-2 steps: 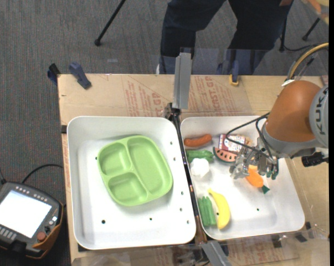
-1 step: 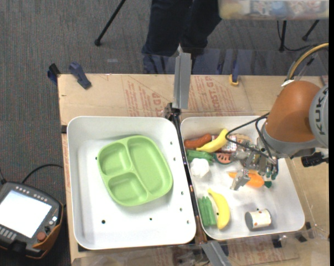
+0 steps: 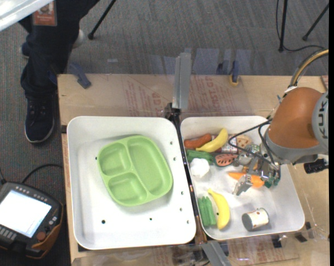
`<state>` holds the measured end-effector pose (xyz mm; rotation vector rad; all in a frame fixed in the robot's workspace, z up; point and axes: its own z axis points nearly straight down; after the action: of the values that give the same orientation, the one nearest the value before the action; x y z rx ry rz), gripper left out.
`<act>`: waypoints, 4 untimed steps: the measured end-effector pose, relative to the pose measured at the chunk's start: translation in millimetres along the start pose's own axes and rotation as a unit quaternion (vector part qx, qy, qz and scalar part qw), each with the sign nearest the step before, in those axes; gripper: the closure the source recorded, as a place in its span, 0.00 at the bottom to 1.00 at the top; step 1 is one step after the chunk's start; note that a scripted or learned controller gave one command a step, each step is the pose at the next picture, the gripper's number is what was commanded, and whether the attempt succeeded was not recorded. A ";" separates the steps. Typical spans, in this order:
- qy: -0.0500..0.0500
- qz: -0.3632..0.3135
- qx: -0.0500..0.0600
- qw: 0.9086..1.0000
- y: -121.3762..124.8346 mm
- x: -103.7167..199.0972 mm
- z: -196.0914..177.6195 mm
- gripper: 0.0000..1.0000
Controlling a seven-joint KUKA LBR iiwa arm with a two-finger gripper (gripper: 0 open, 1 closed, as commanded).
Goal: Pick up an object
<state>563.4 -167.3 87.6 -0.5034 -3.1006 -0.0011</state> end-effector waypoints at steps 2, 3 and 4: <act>-0.003 0.010 -0.002 1.000 3.1 62.0 -0.8 0.00; -0.021 -0.028 -0.003 0.999 -24.1 69.9 -9.2 0.00; -0.001 -0.015 -0.001 1.000 -23.7 37.1 0.1 0.00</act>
<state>520.8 -178.0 87.5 -0.4557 -3.1092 -0.0026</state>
